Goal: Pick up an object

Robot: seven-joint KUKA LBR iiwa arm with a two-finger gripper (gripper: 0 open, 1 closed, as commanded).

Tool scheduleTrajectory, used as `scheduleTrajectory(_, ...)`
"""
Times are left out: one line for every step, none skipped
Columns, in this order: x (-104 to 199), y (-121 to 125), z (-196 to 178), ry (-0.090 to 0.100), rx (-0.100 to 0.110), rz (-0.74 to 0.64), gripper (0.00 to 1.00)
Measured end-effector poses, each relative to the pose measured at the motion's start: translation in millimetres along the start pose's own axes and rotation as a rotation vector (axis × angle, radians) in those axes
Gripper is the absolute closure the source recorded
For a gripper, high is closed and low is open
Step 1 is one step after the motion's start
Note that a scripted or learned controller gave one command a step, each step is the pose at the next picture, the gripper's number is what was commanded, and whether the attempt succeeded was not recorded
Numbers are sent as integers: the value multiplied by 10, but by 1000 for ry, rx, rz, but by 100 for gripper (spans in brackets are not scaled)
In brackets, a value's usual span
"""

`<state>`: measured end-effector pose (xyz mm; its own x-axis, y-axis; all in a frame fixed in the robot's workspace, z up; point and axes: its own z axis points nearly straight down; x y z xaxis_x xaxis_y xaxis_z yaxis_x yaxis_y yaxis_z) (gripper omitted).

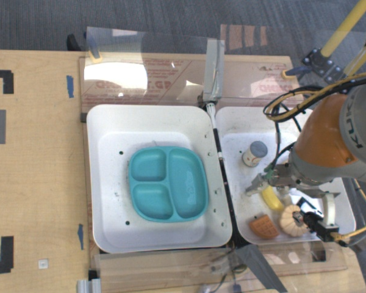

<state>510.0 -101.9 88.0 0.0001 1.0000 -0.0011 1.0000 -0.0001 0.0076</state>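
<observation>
A teal divided plate [168, 183] lies in the left white bin [104, 133]. Both bins sit on a wooden bench [36, 182] marked with blue tape [69, 86] and black corner marks [5, 81].

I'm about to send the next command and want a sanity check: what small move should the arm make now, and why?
Probably a short descent onto the yellow object. The gripper hangs in the right bin just above it, and nothing shows between its fingers. The orange piece and the small jar lie apart from it, so that seems the nearest target.
</observation>
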Motion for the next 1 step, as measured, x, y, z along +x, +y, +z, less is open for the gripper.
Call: scheduleTrajectory(0, 17, -113, -1, -5, 1, 100)
